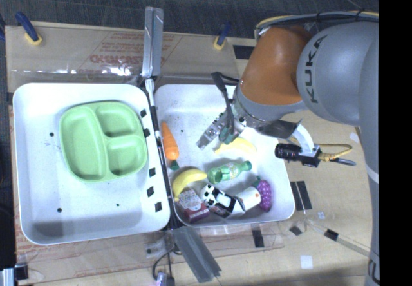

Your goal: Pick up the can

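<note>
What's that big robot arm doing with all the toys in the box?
The grey and orange robot arm reaches in from the right, with its claw low over the right white bin. It is meant to pick up the can. The small dark red can lies untouched at the near edge, beside a yellow toy banana, a green plastic bottle and an orange toy carrot. The left white bin holds a green divided plate.

Grey arm point(335, 66) with an orange band reaches in from the right, its gripper point(211, 135) angled downward and leftward.
</note>
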`<state>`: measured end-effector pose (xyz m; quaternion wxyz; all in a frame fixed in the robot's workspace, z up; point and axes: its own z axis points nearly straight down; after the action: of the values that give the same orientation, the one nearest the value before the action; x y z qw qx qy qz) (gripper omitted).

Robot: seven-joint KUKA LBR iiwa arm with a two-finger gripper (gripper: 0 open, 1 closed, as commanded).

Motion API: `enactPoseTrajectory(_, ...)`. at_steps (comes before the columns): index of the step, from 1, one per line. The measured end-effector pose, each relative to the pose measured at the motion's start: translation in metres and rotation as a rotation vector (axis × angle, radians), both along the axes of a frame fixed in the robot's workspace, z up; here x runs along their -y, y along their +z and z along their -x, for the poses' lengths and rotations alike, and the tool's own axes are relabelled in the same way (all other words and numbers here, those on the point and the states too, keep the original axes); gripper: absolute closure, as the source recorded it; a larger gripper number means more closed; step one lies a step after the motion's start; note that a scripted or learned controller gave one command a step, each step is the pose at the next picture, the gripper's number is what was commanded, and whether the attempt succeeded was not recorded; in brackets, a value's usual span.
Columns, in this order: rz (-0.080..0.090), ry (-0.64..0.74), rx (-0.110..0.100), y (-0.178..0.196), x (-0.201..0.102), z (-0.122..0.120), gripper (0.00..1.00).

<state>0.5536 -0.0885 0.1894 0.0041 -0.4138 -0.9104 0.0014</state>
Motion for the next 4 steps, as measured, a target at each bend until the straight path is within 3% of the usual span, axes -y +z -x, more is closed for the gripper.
enactPoseTrajectory(1, 0.003, -0.142, 0.003, 0.123, -0.031, -0.052, 1.0)
enactPoseTrajectory(2, 0.005, -0.138, -0.004, 0.13, -0.031, -0.053, 1.0)
enactPoseTrajectory(3, 0.005, -0.166, -0.001, 0.107, -0.126, -0.042, 1.0)
enactPoseTrajectory(4, 0.007, -0.161, -0.007, 0.114, -0.126, -0.042, 1.0)
